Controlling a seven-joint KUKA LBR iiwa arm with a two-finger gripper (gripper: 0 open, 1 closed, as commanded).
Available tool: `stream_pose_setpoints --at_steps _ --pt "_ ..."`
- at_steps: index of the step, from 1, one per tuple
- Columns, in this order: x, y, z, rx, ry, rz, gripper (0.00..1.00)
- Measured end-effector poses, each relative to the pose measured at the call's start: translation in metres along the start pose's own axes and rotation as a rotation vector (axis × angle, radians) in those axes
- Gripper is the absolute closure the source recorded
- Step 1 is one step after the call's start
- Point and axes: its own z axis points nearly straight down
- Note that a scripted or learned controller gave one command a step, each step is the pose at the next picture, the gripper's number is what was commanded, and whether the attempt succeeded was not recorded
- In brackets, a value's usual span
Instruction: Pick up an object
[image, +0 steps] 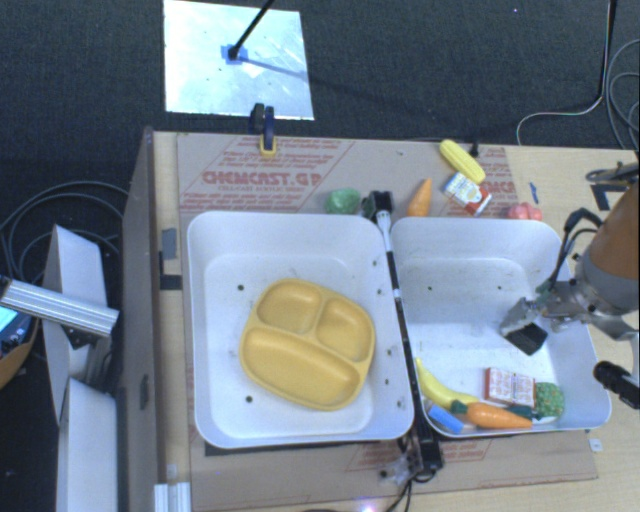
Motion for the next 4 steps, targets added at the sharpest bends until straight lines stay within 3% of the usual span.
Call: stream_pose_setpoints --at_steps 1,2,3,4 --pt "0.003 0.004 0.038 0.002 0.002 -0.001 0.00" --pt "0.003 0.005 0.025 -0.002 0.003 -0.003 1.00" --pt "0.097 0.050 -0.023 -0.007 0.006 -0.015 1.00" --pt "0.207 0.016 -0.067 -0.002 0.009 -0.016 1.00"
